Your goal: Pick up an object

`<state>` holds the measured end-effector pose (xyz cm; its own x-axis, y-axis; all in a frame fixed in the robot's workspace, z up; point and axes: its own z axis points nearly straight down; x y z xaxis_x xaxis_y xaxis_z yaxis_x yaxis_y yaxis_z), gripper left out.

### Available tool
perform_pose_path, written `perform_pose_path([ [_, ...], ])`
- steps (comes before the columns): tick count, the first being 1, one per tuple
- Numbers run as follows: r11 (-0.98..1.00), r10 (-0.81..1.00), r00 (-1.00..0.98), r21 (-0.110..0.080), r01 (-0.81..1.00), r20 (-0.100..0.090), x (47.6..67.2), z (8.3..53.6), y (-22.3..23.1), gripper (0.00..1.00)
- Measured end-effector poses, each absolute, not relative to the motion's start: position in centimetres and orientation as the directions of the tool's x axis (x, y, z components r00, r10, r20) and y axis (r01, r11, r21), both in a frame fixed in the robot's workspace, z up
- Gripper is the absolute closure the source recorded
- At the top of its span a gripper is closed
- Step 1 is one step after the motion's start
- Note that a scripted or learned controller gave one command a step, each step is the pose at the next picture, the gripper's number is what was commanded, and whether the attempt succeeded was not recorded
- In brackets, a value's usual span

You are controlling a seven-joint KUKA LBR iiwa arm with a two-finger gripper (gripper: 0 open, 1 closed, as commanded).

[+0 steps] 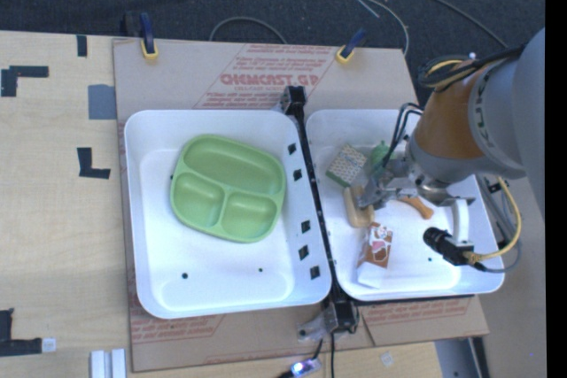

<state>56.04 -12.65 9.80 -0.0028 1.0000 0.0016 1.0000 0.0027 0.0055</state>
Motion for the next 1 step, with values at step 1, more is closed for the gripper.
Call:
perform_pose_path([
  [1,0.002,1.000,-0.002,0.002,1.000,0.000,56.36,14.09,-12.14,1.00],
])
